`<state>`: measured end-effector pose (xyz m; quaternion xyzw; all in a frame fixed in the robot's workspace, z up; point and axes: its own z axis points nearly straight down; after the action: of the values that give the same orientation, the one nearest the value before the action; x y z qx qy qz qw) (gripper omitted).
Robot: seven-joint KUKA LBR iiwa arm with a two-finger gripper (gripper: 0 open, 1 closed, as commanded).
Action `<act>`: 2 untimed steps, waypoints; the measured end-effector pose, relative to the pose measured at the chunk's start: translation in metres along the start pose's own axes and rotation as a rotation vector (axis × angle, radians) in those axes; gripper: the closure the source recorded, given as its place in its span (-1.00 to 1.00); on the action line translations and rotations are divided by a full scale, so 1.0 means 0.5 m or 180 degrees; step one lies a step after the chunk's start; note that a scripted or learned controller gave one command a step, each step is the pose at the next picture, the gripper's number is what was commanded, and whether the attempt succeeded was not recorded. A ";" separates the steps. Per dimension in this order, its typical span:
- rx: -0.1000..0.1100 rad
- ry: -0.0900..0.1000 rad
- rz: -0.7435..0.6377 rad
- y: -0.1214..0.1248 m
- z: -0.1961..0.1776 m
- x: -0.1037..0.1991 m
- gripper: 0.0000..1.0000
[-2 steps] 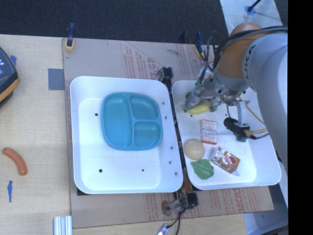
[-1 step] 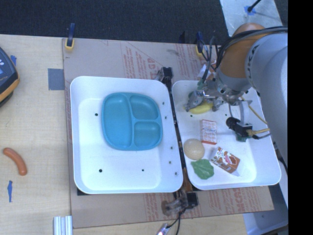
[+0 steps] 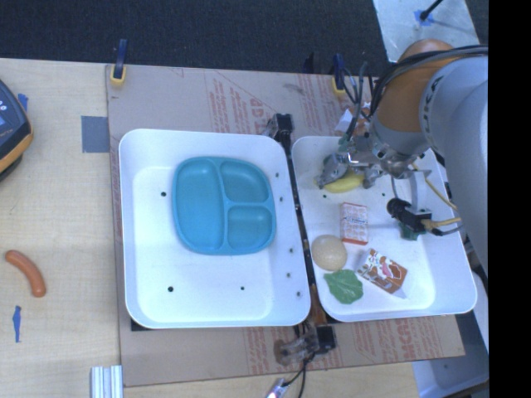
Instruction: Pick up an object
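Bench edge: we see a yellow and black device (image 3: pixel 10 131), cut off by the frame.
Bare bench: an orange sausage (image 3: pixel 25 272) lies on the wood, well apart from both bins.
Left bin (image 3: pixel 137 247): it holds a blue divided plate (image 3: pixel 224 206), lying flat toward the far side, with three compartments.
Right bin (image 3: pixel 436 259): it sits just beside the left bin, their rims almost touching.
Banana (image 3: pixel 344 186): we find this small yellow piece in the far left part of the right bin, lying across it.
Gripper (image 3: pixel 333 171): it is low over the banana's left end and seems to touch it. We cannot tell whether it is spread or pressed together, nor whether it has the banana.
Packet (image 3: pixel 354 222): red and white, it lies just nearer than the banana.
Beige ball (image 3: pixel 329 253): it rests by the bin's left wall.
Green leaf (image 3: pixel 343 287): it lies just beside the ball on the near side.
Carton (image 3: pixel 382 273): red and white, it lies tilted to the right of the leaf.
Arm (image 3: pixel 448 98): grey with an orange band, it reaches in from the right.
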<state>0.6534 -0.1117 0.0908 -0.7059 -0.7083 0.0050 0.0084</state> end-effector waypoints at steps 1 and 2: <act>-0.0034 -0.0012 -0.0004 0.004 -0.002 0.013 -1.00; -0.0052 -0.0015 0.0005 0.006 -0.003 -0.006 -1.00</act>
<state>0.6562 -0.1148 0.0922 -0.7064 -0.7078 0.0009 0.0010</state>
